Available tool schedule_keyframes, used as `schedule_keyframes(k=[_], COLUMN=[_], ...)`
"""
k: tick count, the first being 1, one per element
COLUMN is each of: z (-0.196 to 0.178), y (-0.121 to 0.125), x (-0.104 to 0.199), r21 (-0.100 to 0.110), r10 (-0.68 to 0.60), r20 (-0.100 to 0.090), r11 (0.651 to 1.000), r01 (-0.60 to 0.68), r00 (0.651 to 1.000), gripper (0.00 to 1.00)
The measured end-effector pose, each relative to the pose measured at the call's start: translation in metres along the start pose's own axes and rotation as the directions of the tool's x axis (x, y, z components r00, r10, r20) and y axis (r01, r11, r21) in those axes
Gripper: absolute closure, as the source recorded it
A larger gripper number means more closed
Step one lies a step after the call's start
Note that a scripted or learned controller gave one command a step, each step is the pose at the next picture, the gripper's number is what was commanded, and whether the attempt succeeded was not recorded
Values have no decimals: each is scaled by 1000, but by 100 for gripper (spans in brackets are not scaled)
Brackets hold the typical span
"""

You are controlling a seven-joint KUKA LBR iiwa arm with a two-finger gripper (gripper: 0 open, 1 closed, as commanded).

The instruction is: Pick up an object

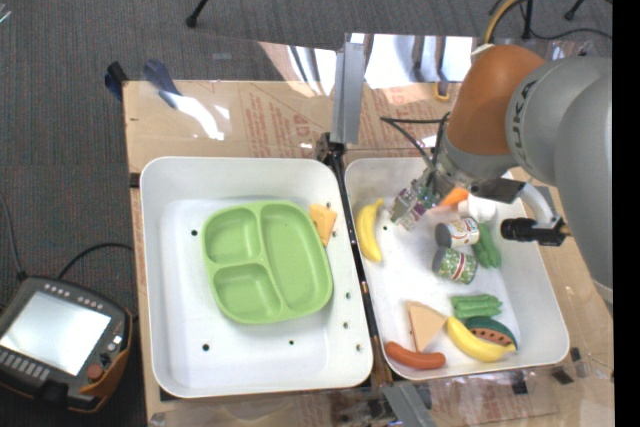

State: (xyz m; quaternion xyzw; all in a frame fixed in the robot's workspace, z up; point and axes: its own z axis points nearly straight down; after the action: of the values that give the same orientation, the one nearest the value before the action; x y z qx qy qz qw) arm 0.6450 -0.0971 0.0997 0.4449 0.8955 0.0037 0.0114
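My gripper (412, 205) hangs low over the back of the right bin (556, 315), just right of a yellow banana (371, 231). Nothing shows between its tips. An orange piece (455, 197) lies just to its right under the wrist. Further toy food fills that bin: two small cans (457, 250), a green vegetable (488, 250), a green bean pod (475, 304), a cheese wedge (425, 323), a second banana (476, 342) beside a watermelon slice (492, 328), and a red sausage (415, 356).
The left bin (170, 335) holds a green divided plate (267, 261) and an orange cheese piece (323, 220) against its right wall. A handheld controller (62, 338) lies at the lower left, off the bench. A metal post (347, 95) rises behind the bins.
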Motion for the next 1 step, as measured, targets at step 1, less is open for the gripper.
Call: schedule_keyframes(k=[1], z=[-131], y=[-8], x=[11], r21=[7], r10=[36], r20=[-7], r11=[999], r01=[-36], r00=[999], gripper=[100])
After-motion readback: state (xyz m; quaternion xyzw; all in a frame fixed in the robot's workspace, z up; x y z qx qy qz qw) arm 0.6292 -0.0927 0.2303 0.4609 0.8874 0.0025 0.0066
